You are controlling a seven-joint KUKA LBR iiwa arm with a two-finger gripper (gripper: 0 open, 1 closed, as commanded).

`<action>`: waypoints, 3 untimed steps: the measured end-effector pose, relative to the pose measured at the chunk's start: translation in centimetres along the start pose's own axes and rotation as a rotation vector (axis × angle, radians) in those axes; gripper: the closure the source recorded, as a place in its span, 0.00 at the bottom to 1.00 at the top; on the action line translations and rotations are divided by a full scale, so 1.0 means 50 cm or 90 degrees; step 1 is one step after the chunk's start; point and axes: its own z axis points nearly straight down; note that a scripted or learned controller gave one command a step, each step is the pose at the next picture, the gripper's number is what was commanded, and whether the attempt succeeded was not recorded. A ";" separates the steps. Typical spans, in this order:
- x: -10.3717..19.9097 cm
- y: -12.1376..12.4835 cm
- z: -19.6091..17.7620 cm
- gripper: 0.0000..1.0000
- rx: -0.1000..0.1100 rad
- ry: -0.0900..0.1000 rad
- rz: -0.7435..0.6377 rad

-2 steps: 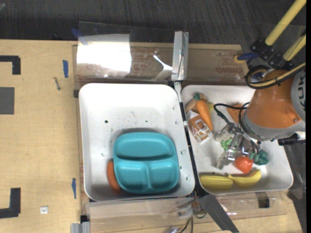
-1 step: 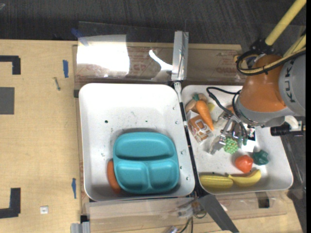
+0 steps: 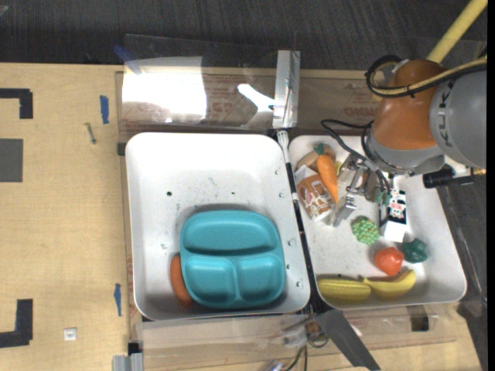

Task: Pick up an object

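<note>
Orange shows at the lower left of the teal tray [image 3: 232, 257] in the left bin [image 3: 147, 176] — the object under it is mostly hidden. My gripper [image 3: 354, 193] hangs in the right bin [image 3: 452, 273]; whether it is released or clenched, I cannot tell. Nearest target — the carrot [image 3: 328, 175], just beside it to the left, against the bread [image 3: 315, 195].

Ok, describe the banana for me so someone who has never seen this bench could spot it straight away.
Look at the right bin, the one the grey arm reaches over. Go to its front edge, nearest the camera: the banana lies flat along that wall, just in front of the red tomato. It is the only long, curved yellow thing in that bin.
</note>
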 end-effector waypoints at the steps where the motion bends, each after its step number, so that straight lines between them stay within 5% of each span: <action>1: 0.106 -0.105 0.001 0.00 -0.008 -0.015 0.034; 2: 0.036 0.003 -0.003 0.00 -0.010 -0.017 0.085; 3: 0.034 0.005 -0.027 1.00 -0.011 -0.021 0.084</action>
